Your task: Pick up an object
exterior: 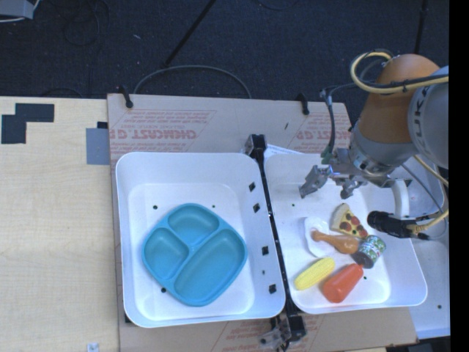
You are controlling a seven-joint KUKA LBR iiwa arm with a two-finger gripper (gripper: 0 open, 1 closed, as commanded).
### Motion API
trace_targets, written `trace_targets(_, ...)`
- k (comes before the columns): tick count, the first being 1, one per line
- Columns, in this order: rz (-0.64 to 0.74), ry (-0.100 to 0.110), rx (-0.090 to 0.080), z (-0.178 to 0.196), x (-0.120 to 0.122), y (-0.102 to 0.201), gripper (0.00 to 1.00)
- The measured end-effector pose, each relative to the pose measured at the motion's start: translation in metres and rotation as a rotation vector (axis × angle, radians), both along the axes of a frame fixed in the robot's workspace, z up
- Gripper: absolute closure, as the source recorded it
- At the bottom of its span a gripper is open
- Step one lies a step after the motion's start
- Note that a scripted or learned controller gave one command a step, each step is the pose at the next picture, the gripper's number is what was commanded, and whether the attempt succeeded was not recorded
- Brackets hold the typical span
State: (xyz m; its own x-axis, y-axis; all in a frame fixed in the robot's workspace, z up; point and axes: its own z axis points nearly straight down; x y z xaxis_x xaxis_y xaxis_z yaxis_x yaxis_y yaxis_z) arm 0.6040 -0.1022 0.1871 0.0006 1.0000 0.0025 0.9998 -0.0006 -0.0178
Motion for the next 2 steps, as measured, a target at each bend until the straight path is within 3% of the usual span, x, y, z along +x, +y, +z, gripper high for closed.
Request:
trace_targets(1,0.002,-0.014,-0.001,0.008,0.003,0.0,0.0)
trace_targets(2,0.001,-0.01,-0.002,-0.054,0.0,-0.006,0.0)
